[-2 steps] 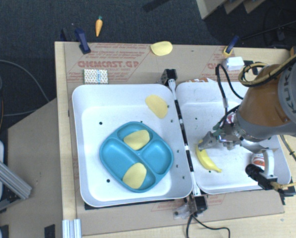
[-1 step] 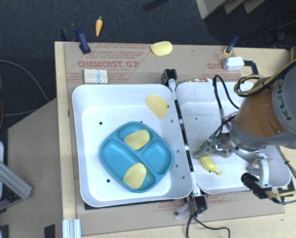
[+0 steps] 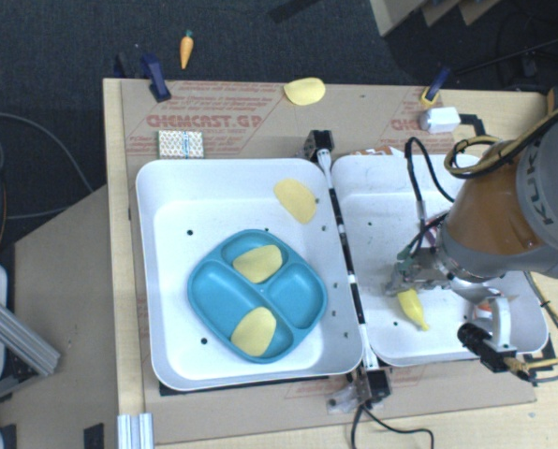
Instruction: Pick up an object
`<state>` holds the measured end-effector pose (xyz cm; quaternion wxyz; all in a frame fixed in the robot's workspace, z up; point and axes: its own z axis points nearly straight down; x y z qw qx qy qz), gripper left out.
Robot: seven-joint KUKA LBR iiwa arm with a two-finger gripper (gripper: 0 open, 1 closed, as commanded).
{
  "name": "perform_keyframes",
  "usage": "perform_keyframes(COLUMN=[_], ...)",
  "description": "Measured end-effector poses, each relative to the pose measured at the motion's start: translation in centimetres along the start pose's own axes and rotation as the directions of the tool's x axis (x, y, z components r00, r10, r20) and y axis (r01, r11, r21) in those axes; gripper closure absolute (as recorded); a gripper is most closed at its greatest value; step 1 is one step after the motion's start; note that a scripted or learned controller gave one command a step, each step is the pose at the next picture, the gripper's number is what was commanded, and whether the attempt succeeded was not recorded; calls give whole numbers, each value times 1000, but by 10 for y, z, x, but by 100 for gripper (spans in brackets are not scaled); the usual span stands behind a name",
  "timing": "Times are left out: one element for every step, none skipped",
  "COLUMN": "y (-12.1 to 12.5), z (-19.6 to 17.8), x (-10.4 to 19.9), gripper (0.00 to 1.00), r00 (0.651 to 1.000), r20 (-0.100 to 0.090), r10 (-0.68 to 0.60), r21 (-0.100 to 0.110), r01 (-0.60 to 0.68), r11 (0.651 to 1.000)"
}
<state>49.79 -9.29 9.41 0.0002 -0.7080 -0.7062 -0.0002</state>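
Note:
A small yellow banana-shaped object (image 3: 412,308) lies on the floor of the right bin (image 3: 382,204), near its front. My gripper (image 3: 408,282) hangs just above the object's upper end, low in the bin, under the arm's orange band. In the left bin (image 3: 167,213) a blue divided plate (image 3: 213,293) holds two yellow pieces (image 3: 257,263) (image 3: 255,330). Another yellow piece (image 3: 296,200) lies at that bin's back right.
A yellow object (image 3: 304,92) rests on the bench behind the bins. A blue clamp (image 3: 154,76) and a small carrot toy (image 3: 186,50) are at the back left. Cables (image 3: 476,152) loop near the arm at the right bin's far side.

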Motion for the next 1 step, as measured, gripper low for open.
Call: perform_keyframes(y=[3], z=[-91], x=[57], gripper=[100], r00=[1000], r20=[0], r10=[-4], r21=[-1], r01=[4], r11=[1000])
